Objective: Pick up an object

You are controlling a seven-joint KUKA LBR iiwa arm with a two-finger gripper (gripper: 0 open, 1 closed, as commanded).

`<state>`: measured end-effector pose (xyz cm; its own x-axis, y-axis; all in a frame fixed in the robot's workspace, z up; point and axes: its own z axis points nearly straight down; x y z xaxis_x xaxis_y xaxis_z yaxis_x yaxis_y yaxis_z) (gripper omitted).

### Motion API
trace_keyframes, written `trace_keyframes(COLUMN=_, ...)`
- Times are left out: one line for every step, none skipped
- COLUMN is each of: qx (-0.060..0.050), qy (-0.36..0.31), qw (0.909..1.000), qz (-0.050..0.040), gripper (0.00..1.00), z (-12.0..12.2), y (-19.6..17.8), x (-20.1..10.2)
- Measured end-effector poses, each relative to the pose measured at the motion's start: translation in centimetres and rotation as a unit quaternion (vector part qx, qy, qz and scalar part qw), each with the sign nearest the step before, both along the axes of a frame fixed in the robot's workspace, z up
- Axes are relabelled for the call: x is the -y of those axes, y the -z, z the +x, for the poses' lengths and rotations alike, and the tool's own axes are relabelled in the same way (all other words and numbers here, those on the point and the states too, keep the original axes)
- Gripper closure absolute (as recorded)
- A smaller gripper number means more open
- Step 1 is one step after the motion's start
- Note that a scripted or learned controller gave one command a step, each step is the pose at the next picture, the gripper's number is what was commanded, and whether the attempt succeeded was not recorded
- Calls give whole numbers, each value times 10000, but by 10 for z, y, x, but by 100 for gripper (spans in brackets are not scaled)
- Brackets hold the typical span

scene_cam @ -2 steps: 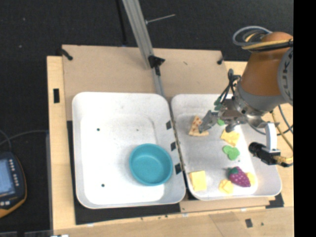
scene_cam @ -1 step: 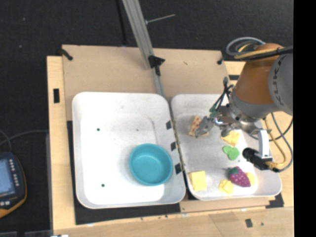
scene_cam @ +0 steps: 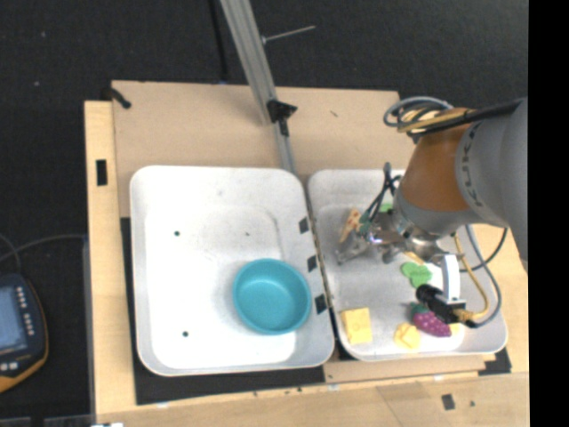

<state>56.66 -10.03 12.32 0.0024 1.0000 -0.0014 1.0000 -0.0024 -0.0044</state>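
Right of centre, the arm [scene_cam: 440, 181] hides most of the gripper [scene_cam: 360, 238]; can't tell its fingers' state.

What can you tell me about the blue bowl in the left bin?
The bowl is round, teal-blue all over and plain, with a smooth, plastic-looking surface. It sits upright, mouth up, with nothing visible inside. It rests on the floor of the left bin, in the corner towards the bottom right of the view, close to the wall shared with the right bin. Nothing else touches it.
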Motion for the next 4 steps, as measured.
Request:
trace_keyframes(qx=37, qy=33, qw=10000, qz=10, gripper=100, z=2, y=-14, x=0)
trace_keyframes(qx=36, qy=-10, qw=10000, qz=2, gripper=100, z=2, y=-75, x=4)
trace_keyframes(qx=34, qy=-26, qw=10000, qz=1, gripper=100, z=4, y=-126, x=5)
trace_keyframes(qx=35, qy=-53, qw=10000, qz=14, gripper=100, z=17, y=-135, x=-50)
